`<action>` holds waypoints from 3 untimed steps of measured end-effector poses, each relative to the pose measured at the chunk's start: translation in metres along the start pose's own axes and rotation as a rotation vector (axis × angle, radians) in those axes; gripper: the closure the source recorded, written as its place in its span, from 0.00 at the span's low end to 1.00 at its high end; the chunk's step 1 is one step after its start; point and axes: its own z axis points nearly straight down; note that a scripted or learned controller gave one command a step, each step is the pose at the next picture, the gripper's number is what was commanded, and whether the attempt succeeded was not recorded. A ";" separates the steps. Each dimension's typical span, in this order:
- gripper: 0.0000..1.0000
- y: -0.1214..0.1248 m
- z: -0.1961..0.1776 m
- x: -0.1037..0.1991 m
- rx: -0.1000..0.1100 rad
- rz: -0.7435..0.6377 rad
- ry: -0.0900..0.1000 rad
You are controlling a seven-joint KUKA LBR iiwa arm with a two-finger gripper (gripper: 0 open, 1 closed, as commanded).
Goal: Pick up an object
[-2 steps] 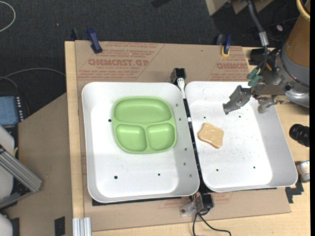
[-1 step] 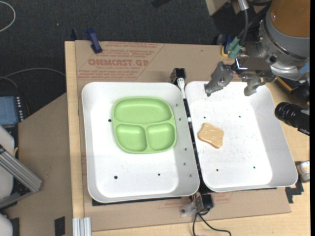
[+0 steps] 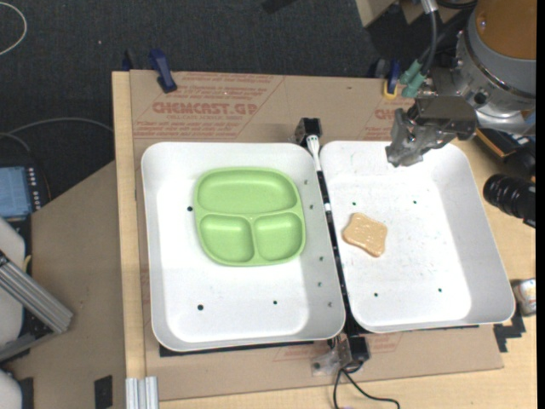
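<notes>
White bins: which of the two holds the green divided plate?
The left bin holds the green divided plate. The right bin holds a tan toast-like piece instead, and the pincer hangs over it.

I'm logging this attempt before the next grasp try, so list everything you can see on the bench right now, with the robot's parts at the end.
bins: 2, white, side by side on the board; left bin, right bin
divided plate: 1, light green, three compartments, in the left bin toward its middle
toast-shaped piece: 1, tan, in the right bin near its left wall
cardboard sheet: 1, brown with red print, under both bins
clamps: 2, blue at the board's far left edge, yellow and green at its far right
arm: 1, grey with orange band, entering from the right
end effector: 1, dark grey, above the right bin's far edge, apart from the toast-shaped piece
</notes>
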 end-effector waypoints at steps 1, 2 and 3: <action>1.00 -0.001 0.047 0.017 0.011 0.000 0.000; 1.00 -0.001 0.030 0.005 0.001 0.004 0.000; 1.00 -0.002 0.081 0.011 0.011 0.003 -0.001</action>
